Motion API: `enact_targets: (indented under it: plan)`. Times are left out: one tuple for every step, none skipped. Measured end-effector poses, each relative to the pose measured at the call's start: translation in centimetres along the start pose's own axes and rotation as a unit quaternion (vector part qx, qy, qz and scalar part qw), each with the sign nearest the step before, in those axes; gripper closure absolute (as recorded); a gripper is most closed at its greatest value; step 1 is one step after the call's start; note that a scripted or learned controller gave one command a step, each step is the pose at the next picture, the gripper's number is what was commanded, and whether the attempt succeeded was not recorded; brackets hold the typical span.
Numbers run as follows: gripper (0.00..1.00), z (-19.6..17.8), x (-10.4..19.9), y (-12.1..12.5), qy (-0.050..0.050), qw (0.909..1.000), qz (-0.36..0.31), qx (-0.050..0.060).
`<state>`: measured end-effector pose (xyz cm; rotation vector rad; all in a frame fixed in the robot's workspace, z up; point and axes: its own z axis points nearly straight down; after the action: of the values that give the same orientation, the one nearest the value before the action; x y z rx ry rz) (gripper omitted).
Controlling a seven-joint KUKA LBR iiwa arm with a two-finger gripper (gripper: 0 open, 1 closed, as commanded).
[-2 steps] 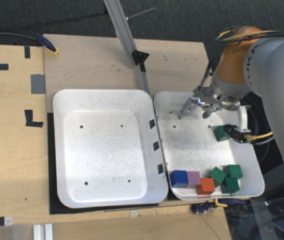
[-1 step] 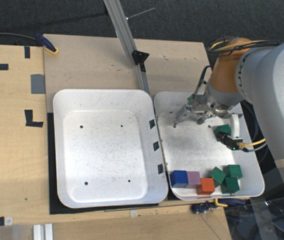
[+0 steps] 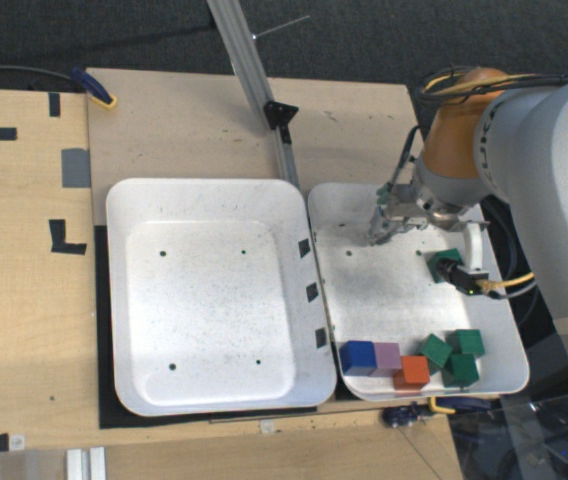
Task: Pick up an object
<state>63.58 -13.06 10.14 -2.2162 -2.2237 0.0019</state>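
Observation:
My gripper (image 3: 380, 228) hangs over the far part of the right bin (image 3: 364, 298), pointing down at bare white floor. Nothing shows beneath it. Along that bin's near edge lie a blue block (image 3: 358, 356), a pale purple block (image 3: 387, 356) and an orange block (image 3: 414, 370). Three green blocks (image 3: 461, 368) cluster just right of the orange one. All of these sit well toward the near edge from the gripper. A small green thing (image 3: 447, 266) shows beside the wrist, partly covered by the arm.
The left bin (image 3: 204, 298) stands next to the right one, with a raised rim between them. A slanted metal bar (image 3: 249, 58) runs down to the bins' far edge. The grey arm with its orange band (image 3: 459, 133) covers the right bin's far right corner.

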Motion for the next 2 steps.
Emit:
enact_targets:
  plan:
    - [1.00, -6.2, 0.6, 0.4, 0.000, 1.0000, 0.000, -0.004]
    - [1.00, -10.6, 0.4, 0.9, 0.000, 1.0000, 0.001, -0.003]
